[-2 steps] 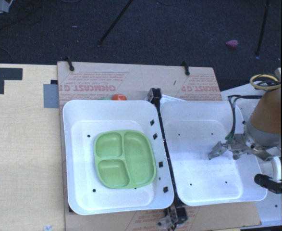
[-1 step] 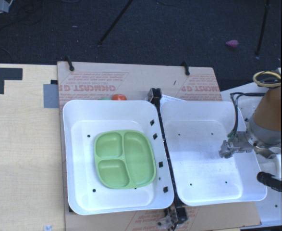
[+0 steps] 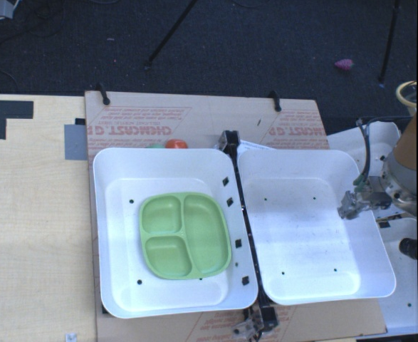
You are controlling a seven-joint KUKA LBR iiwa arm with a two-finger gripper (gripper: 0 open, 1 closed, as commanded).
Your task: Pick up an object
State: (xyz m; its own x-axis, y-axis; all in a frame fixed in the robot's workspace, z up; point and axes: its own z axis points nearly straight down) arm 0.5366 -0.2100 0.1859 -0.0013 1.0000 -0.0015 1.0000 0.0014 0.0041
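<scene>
Claw (image 3: 349,206) far R of plate (image 3: 185,235)

My bench (image 3: 30,219): light wood top, couple of dark patches near far left. Cardboard sheet (image 3: 194,120) with red print lies flat on it, under both bins. Left white bin (image 3: 109,262) and right white bin (image 3: 315,291) sit side by side on cardboard, touching along black clips in middle. Small orange thing (image 3: 176,144) and bit of green just behind left bin's far rim, on cardboard. Can't tell what they are.
</scene>
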